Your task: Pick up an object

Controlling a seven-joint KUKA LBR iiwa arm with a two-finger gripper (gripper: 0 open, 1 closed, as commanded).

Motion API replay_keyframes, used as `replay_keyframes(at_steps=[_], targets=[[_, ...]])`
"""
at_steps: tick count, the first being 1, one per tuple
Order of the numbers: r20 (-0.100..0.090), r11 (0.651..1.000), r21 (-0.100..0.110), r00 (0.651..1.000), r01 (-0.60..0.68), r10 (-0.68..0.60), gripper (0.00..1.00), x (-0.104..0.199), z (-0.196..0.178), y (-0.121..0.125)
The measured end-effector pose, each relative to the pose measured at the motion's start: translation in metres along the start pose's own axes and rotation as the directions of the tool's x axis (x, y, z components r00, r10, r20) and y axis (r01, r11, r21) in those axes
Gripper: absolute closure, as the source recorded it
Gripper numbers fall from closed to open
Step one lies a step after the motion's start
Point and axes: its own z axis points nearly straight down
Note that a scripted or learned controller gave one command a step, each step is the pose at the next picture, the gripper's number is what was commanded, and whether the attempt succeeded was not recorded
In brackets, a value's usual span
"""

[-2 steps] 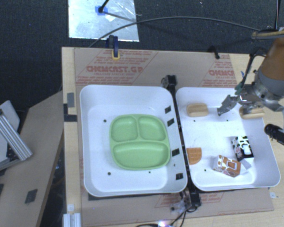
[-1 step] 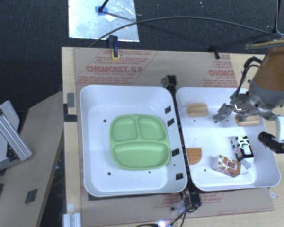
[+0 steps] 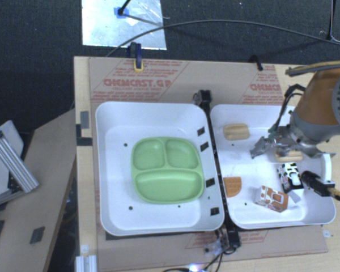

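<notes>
Camera view: gripper [image 3: 264,147], whose state I cannot tell, beside a rounded wooden block [image 3: 236,131]; glossy green tray [image 3: 168,170].

A green plate [image 3: 168,170] lies in the left bin [image 3: 113,123]. In the right bin [image 3: 243,217] the gripper [image 3: 263,147] hangs near a wooden block [image 3: 236,131], apart from it.

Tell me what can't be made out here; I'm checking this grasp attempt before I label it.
- Gripper: small and blurred in the camera view; open or shut cannot be judged.
- Arm: cut off by the right edge.
- Black-and-white object: too small to identify.
- Brown patterned box: its print is too small to read.
- Right bin: the arm hides part of its floor.
</notes>
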Motion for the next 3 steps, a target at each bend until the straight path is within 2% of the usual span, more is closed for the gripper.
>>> replay_keyframes(at_steps=[1, 2, 3], targets=[[0.001, 1.0, -0.006, 1.0, 0.0, 0.0, 0.0, 0.0, 0.033, 0.002], [0.008, 1.0, -0.017, 1.0, -0.001, 0.001, 1.0, -0.002, 0.019, 0.005], [0.001, 1.0, -0.006, 1.0, 0.004, -0.004, 1.0, 0.008, -0.034, 0.005]])
